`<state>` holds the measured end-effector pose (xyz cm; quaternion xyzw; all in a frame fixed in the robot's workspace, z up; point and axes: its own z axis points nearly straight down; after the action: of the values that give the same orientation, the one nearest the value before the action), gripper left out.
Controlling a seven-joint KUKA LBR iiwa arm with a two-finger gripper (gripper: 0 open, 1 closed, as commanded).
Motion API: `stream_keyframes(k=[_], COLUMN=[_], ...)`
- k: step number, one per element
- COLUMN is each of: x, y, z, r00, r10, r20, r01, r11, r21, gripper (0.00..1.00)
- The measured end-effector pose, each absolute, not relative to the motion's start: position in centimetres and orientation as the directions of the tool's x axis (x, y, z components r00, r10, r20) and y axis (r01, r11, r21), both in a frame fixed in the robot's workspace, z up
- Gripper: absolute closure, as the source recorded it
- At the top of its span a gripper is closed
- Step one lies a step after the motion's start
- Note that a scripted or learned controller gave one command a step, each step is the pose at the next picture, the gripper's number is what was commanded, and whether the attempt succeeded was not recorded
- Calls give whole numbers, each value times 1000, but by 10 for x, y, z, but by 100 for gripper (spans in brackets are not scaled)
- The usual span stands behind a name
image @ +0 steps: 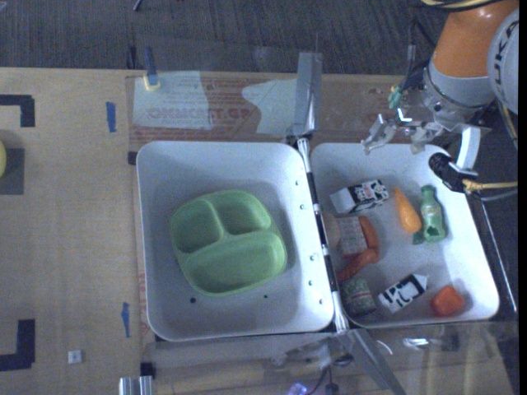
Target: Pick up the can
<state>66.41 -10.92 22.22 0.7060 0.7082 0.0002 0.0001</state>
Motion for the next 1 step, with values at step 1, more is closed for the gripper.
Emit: stream_keyframes(k=[1], x=[564], y=[-106], z=[113], r00=[42], r10=[999], r20=[1], r01=[999], r11=[-42], r21=[-1], gripper=[0])
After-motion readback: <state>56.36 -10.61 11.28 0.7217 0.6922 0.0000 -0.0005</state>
